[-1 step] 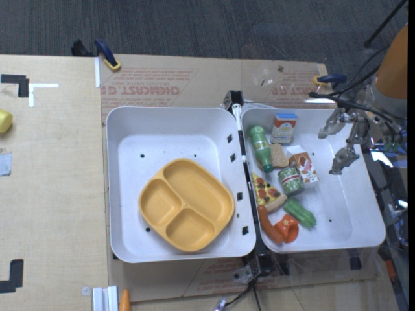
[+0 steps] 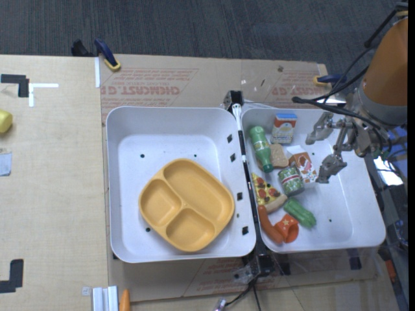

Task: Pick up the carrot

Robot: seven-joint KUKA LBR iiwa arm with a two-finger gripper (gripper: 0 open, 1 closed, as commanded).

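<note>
The carrot (image 2: 266, 224) is a slim orange-red piece lying along the left wall of the right bin (image 2: 353, 229), near its front corner. A red pepper-like toy (image 2: 289, 229) touches it on the right. My gripper (image 2: 325, 151) hangs over the middle of the right bin, up and to the right of the carrot and well apart from it. Its fingers (image 2: 331, 166) are spread open with nothing between them. The tips sit just right of a red-and-white packet (image 2: 303, 167).
The right bin also holds a green bottle (image 2: 260, 148), a small carton (image 2: 284, 127), a bread slice (image 2: 279, 155), a can (image 2: 291, 180), a pizza slice (image 2: 266, 194) and a green pickle (image 2: 299, 212). A yellow divided plate (image 2: 187, 203) lies in the left bin (image 2: 123, 173).
</note>
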